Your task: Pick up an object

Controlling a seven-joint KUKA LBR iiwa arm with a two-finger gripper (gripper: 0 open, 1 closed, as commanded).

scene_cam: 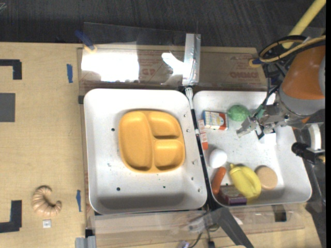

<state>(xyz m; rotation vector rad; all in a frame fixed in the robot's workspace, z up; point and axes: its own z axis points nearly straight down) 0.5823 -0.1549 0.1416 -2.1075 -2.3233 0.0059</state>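
The gripper [252,126] hung in the right bin [289,190], at four o'clock from a green ball [238,112]; its opening could not be told.

Two bins sit side by side on the tabletop [36,154]. The left bin [98,112] holds a divided tray [152,140]. The right bin [295,182] holds a carton [214,120] and a ball [238,112] at the back, an egg [217,157] in the middle, and a carrot [218,179], a banana [245,181] and a round disc [267,177] in front. A croissant [45,200] lies on the tabletop, left of both bins.
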